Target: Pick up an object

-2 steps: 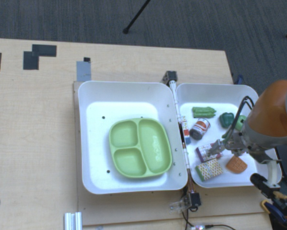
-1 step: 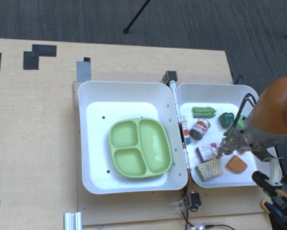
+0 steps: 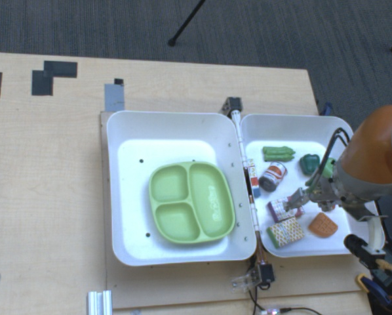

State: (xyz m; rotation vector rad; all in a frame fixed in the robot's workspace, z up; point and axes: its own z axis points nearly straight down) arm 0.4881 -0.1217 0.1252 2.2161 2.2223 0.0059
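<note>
Right now my arm [image 3: 373,156], with its orange band, comes in from the right edge and hangs over the right-hand bin [image 3: 343,126]. My gripper [image 3: 299,201] is low inside that bin, over its middle, and its tip sits just above a small purple-and-white packet [image 3: 279,209]. I cannot tell whether the tip touches the packet, and I cannot tell how the gripper is set, since its end is blurred and partly hidden by the wrist.

Six things lie in this bin. A green pickle-like piece [image 3: 278,153] rests near the far wall. A dark green rounded piece [image 3: 309,163] sits just to its right, partly under my wrist. A small can with a red and white label [image 3: 272,175] lies on its side near the bin's left wall. The purple packet lies near the can, toward the front. A box with a speckled green and yellow print [image 3: 286,231] lies tilted at the front left corner, just beside the packet. An orange waffle-like piece [image 3: 323,225] sits to the right of that box, near the front wall.

The left-hand bin [image 3: 127,176] holds a light green plate with three compartments [image 3: 191,202], lying flat toward its front right part. Both bins rest side by side on the pale wooden bench [image 3: 45,189].
</note>
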